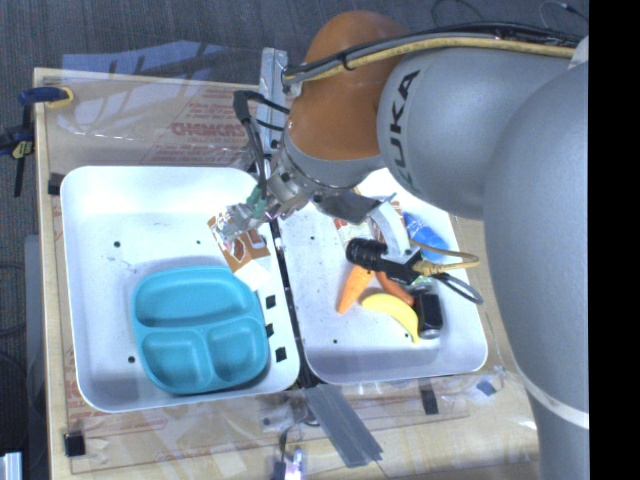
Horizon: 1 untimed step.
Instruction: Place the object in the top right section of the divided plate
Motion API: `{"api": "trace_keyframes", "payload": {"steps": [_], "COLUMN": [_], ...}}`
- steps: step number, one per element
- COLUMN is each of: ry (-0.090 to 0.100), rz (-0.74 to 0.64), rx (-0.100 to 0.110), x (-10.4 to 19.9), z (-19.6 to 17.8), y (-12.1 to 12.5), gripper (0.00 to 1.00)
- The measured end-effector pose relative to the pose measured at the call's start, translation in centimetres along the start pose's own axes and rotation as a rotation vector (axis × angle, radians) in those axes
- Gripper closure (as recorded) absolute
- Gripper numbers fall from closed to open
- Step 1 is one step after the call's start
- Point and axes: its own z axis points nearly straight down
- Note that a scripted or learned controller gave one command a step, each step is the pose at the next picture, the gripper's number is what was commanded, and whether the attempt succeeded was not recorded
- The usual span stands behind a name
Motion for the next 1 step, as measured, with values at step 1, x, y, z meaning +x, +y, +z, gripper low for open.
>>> {"api": "trace_keyframes", "payload": {"steps": [1], "ry": [0.001], "rz": [0.075], "rx": [0.004], "x": [8.81], "z": [5.77], "y": [-1.98], "gripper": [1.0]}}
